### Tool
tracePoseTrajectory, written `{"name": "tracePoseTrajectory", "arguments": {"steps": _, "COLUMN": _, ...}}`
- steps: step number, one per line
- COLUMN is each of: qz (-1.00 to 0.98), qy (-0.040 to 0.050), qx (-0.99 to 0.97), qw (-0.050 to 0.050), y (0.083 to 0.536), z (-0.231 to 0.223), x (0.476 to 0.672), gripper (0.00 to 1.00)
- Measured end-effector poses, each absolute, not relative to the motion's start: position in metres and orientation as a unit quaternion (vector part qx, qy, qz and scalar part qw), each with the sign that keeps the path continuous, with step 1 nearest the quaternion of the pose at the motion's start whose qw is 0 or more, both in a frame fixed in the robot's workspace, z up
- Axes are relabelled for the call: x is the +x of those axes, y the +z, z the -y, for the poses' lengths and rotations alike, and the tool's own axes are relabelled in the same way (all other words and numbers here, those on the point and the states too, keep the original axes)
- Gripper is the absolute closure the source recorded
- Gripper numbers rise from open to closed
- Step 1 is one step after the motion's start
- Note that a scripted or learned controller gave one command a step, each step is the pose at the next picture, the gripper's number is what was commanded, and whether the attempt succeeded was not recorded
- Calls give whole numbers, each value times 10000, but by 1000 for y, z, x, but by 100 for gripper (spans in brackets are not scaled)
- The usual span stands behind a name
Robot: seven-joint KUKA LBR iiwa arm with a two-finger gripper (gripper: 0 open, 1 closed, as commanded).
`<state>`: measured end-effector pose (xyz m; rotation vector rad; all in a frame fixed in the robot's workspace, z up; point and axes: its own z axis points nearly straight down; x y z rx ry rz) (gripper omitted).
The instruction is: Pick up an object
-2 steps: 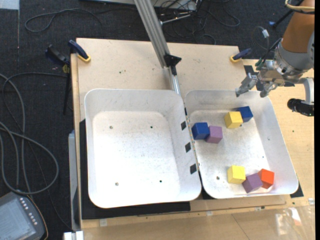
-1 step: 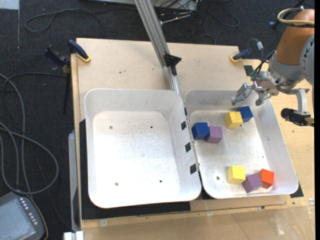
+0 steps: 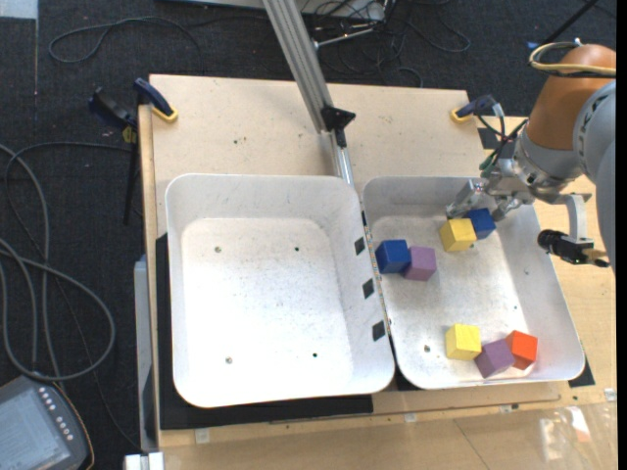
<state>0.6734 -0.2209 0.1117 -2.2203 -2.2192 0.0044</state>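
Jaws (image 3: 474, 207) low in the right bin (image 3: 549, 292), state unclear, can't tell. Yellow cube (image 3: 458, 234) just under the jaws, blue cube (image 3: 481, 224) touching it; both small, matte, rotated diagonal to the right bin walls, no long axis.

Light tan wooden desk (image 3: 255, 125), seen from above at a slant. Two shallow white bins sit directly on it, side by side, touching along their inner edges. Left bin (image 3: 186, 253) used as landmark: right bin (image 3: 549, 292) sits just to its right. A blue-and-yellow clamp (image 3: 157, 101) grips the desk's edge beyond the left bin's far left corner; a second clamp (image 3: 472, 109) grips the far edge well to the right, beyond the right bin. A black mat (image 3: 265, 409) shows under the left bin's near edge.
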Motion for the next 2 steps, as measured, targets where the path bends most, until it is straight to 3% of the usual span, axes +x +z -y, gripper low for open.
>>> {"name": "tracePoseTrajectory", "arguments": {"steps": 1, "qz": 7079, "qy": -3, "qx": -7064, "qw": -20, "y": 126, "z": 221, "x": 675, "gripper": 100}}
{"name": "tracePoseTrajectory", "arguments": {"steps": 2, "qz": 7077, "qy": -17, "qx": -7065, "qw": -39, "y": 190, "z": 222, "x": 678, "gripper": 100}}
